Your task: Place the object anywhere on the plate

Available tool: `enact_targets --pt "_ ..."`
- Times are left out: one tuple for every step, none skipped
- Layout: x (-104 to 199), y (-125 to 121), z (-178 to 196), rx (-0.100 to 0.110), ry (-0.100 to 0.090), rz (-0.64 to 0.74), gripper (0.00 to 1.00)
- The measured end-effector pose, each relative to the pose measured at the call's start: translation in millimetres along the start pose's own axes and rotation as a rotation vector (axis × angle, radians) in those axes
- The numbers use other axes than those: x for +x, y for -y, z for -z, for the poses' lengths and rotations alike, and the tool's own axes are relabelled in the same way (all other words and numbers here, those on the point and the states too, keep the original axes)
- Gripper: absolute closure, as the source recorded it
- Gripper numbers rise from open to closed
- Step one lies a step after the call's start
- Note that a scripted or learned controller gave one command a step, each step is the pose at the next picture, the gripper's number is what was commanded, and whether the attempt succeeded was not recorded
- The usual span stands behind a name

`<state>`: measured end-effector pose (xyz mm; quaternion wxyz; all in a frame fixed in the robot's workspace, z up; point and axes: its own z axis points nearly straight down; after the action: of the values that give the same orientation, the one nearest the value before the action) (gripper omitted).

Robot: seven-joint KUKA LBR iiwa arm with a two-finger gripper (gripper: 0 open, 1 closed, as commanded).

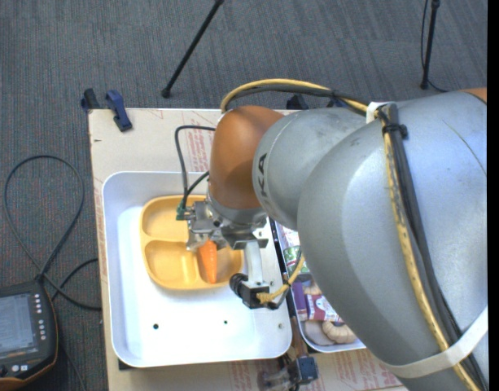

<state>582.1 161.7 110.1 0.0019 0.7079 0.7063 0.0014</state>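
carrot hangs just below the end effector, long axis running near-far, over the yellow divided plate in the left bin; grip state cannot be told, so a hold is unconfirmed.

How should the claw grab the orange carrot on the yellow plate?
Best guess: pinch the carrot across its thick middle, coming straight down from above. It lies flat and long in the yellow plate, so its narrow sides are easiest to squeeze. The claw hangs right over it, hiding its top end.
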Motion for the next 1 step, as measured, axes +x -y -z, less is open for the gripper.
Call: enact_targets --pt "-43.4 -64.1 183.1 -0.004 -0.001 0.003 1.00"
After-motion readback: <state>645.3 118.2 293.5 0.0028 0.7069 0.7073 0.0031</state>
